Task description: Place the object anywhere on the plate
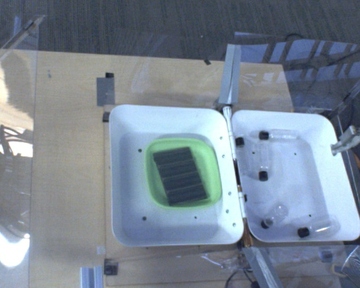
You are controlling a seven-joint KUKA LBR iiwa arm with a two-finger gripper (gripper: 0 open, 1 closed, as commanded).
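Dark grey ribbed rectangular block, tilted, lying on the green square plate inside the left bin.

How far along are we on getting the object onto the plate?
Looks done: the dark ridged block lies flat on the green plate in the left bin. Nothing appears in hand; the gripper sits by the right bin's edge. Nothing obvious remains.
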